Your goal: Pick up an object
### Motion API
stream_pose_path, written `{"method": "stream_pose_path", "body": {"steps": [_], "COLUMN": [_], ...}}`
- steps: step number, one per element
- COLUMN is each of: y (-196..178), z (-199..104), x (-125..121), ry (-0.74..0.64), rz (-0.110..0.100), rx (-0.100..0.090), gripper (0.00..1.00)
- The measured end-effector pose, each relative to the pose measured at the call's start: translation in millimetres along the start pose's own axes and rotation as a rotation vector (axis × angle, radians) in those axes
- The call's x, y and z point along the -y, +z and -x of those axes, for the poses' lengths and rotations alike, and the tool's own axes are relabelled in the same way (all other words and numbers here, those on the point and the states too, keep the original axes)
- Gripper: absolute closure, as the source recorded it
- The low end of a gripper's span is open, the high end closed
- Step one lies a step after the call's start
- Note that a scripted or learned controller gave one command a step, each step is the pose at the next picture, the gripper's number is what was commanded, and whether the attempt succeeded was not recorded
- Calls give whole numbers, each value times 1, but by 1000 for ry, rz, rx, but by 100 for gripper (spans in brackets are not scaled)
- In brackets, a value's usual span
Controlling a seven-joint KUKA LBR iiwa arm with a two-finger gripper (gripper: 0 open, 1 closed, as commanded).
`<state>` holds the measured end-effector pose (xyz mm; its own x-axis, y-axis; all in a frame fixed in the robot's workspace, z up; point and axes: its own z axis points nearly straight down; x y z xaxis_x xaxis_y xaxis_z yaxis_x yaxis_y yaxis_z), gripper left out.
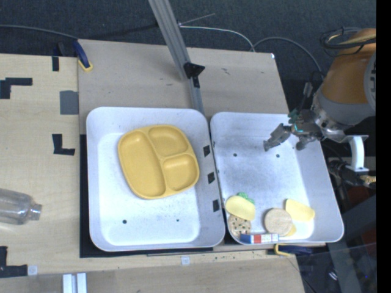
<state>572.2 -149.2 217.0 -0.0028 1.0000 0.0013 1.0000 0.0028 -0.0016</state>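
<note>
My gripper (pixel 287 140) hangs over the upper right part of the right bin (pixel 263 170), with its two fingers spread open and nothing between them. The small objects lie along that bin's near edge: a yellow piece (pixel 241 207) with a bit of green behind it, a speckled cracker-like piece (pixel 239 226), a round tan disc (pixel 278 221), a pale yellow wedge (pixel 299 210) and a flat red, white and blue item (pixel 255 238). All of them are well below the gripper, apart from it.
The left bin (pixel 104 176) holds a yellow divided plate (pixel 159 160). A metal post (pixel 174 35) slants down to the bins' far edge. A clear bottle (pixel 15 206) lies on the bench at the far left. Cables run behind the right bin.
</note>
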Motion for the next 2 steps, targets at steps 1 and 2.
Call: {"method": "stream_pose_path", "body": {"steps": [1,2], "y": [-10,97], "z": [-1,-8], "x": [0,56], "ry": [-2,3], "rz": [1,-11], "rx": [-1,-2], "gripper": [100,100]}}
